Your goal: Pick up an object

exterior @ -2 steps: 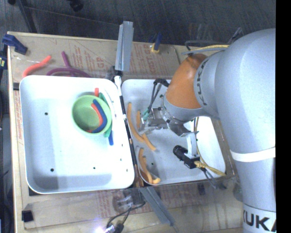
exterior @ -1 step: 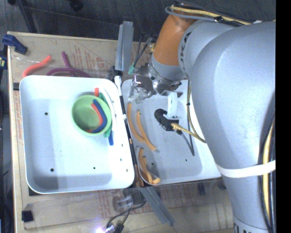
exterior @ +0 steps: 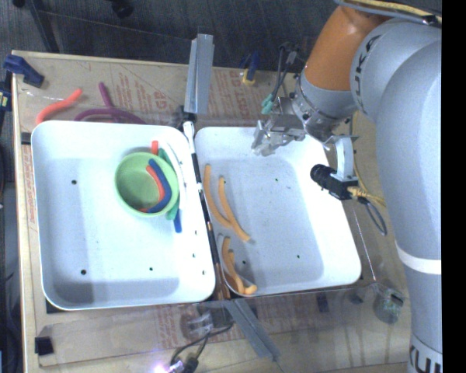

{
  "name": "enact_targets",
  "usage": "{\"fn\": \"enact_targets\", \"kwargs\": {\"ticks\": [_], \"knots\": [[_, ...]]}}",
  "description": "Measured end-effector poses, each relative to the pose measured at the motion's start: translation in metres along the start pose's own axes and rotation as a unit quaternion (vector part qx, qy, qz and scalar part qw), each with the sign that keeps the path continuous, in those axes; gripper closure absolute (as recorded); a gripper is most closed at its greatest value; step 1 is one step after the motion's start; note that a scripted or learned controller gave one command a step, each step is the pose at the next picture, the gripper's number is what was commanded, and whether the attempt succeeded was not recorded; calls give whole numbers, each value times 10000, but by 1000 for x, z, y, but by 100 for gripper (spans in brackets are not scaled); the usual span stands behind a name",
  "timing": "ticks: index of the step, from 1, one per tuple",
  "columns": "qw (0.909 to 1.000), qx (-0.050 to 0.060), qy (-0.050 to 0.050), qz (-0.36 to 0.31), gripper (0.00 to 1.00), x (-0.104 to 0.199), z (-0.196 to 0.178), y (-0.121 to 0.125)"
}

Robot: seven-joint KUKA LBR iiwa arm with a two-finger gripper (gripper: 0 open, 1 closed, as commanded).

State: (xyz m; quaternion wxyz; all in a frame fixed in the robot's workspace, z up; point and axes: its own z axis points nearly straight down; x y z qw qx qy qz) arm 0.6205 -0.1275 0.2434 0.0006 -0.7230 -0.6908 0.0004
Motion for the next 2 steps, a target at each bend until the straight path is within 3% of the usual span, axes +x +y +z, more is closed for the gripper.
{"fn": "enact_targets", "kwargs": {"ticks": [1,2], "knots": [[10000,4,2,-8,0,1,0,0],[9929,-18,-22,-1187,0,11,140,-5]]}}
